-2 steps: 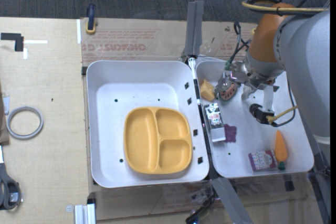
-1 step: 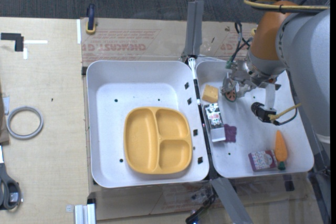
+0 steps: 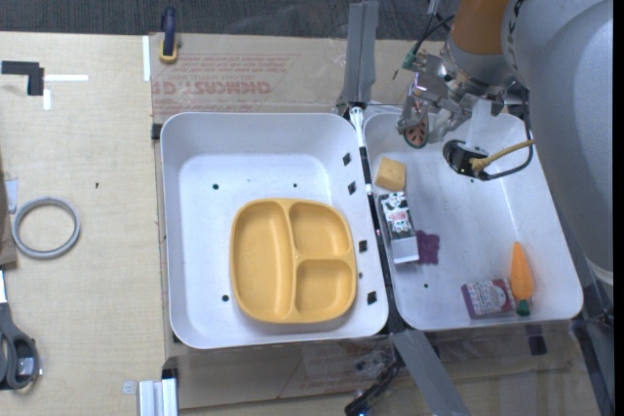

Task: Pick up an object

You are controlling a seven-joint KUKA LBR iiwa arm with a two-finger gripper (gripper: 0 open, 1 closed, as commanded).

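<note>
We see the arm (image 3: 546,24) reaching in from the right, its hand (image 3: 421,117) poised over the far left corner of the right bin (image 3: 546,239); we cannot tell how the hand is set, and nothing is visibly held in it. We judge that the arm hangs there to approach a candidate object from above.

The counter (image 3: 78,307) carries both bins side by side. The left bin (image 3: 195,170) holds one thing, a yellow divided plate (image 3: 292,258), lying flat toward its near right.

The right bin holds the candidates for picking. Along its left wall lie a yellow block (image 3: 391,174), nearest the hand, and just below it a slim black-and-white box (image 3: 398,227) touching a purple piece (image 3: 427,246). Well apart, at the near right corner, a maroon packet (image 3: 488,297) lies beside an orange carrot (image 3: 523,276).

On the counter's left rests a grey ring (image 3: 43,227).
</note>
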